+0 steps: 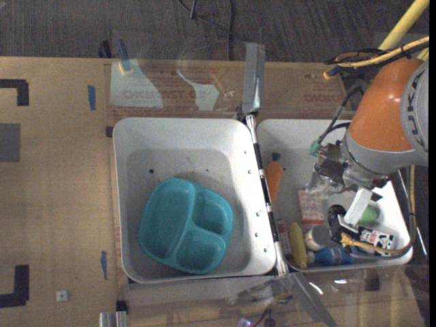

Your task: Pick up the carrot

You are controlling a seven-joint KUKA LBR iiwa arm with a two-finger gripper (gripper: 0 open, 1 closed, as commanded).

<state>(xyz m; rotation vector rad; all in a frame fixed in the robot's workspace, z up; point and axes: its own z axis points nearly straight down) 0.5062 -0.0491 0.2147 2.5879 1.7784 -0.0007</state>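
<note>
Bins sit side by side on the bench, so start your read at the left bin: it carries a teal divided plate lying flat on its floor, and you can leave it alone. Next comes the ridge where the two bins meet. Just past it, in the right bin, the carrot lies along the left wall, green top toward the far end and orange body pointing toward you. A yellow banana-like piece lies near the carrot's tip, apart from it, with a small packet and a blue tube further in. The gripper hangs to the right of the carrot, over the bin's middle, and you cannot tell from this slant how it is set. To do this step well, you would likely bring it leftward until it is centred over the carrot's thick middle, then descend slowly. The wall so close is the likely trouble.
</note>
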